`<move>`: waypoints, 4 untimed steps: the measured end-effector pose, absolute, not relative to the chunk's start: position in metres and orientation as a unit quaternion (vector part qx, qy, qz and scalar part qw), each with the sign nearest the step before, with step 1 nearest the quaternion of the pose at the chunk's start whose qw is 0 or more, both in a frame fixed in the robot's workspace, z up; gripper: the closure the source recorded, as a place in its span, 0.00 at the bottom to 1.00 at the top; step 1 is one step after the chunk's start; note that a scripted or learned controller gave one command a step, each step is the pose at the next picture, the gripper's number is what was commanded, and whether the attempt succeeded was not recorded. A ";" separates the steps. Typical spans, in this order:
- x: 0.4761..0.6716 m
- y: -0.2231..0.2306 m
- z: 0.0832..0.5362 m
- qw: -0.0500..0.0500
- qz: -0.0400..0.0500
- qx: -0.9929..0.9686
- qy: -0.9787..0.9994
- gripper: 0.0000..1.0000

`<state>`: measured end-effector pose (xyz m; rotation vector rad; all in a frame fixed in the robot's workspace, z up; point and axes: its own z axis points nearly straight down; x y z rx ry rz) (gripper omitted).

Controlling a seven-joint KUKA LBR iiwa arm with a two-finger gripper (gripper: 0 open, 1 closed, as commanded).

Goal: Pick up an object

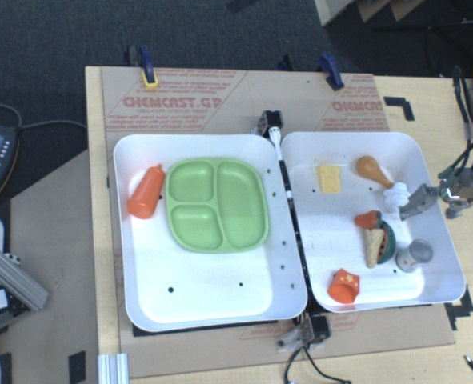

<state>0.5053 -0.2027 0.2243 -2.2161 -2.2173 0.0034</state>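
The right bin [324,234] holds a yellow cheese square [329,178], a brown drumstick [372,170], a small red piece [367,219], a taco-like sandwich [377,244], a grey cup [417,254] and a red-orange block [344,286]. My gripper [425,199] reaches in over this bin's right rim, its grey tip beside a small white piece [393,199] and just above the grey cup. I see nothing held in it.
The left bin [212,294] carries a green divided plate [218,204] and an orange bottle-shaped toy [146,191] near its left wall. Cables hang at the right bench edge [465,166]. Blue clamps [330,70] sit on the back board.
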 end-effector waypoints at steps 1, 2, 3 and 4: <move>0.497 -0.198 0.166 0.004 0.001 -0.707 -0.707 0.00; 0.503 -0.198 0.105 0.003 0.001 -0.707 -0.707 0.00; 0.502 -0.197 0.083 0.002 0.001 -0.707 -0.707 0.00; 0.503 -0.197 0.095 0.000 0.000 -0.707 -0.707 1.00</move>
